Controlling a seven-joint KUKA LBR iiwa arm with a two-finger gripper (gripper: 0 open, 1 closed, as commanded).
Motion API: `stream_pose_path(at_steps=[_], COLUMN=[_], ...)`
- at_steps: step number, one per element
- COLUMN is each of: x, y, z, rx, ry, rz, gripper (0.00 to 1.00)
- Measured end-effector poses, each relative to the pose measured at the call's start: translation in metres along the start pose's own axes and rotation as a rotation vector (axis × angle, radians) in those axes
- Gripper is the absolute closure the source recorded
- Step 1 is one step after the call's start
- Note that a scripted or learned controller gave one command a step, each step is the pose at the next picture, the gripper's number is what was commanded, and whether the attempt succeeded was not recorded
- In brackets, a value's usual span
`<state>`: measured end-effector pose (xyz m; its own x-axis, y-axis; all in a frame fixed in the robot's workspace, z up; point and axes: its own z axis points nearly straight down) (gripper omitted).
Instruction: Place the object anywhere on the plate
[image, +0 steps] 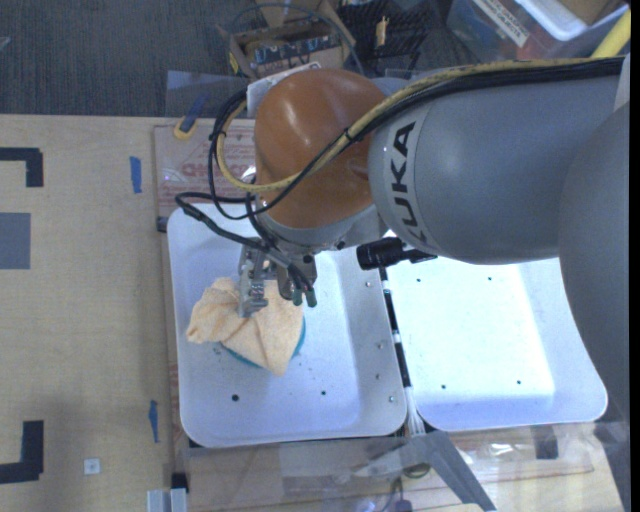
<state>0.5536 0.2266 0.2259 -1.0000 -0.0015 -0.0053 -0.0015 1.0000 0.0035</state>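
Observation:
A crumpled yellow cloth (250, 325) lies in the left bin, draped over a blue plate (299, 342). Only a thin edge of the plate peeks out at the cloth's lower and right sides. My gripper (278, 292) hangs just above the cloth's upper edge, pointing down. Its fingers (253, 290) stand apart, and the left one touches a raised fold of the cloth. No cloth is pinched between them.
The left white bin (300, 400) holds the cloth and plate. The right white bin (500, 350) sits beside it, partly under the arm. The big grey arm with its orange band (310, 150) covers the bins' far side. A wooden bench (80, 300) lies to the left.

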Motion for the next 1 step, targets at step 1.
stream_pose_path(at_steps=[1], x=[-0.0002], y=[-0.0001], z=[-0.0005], rx=[0.0], ry=[-0.001], rz=[0.0], gripper=[0.0])
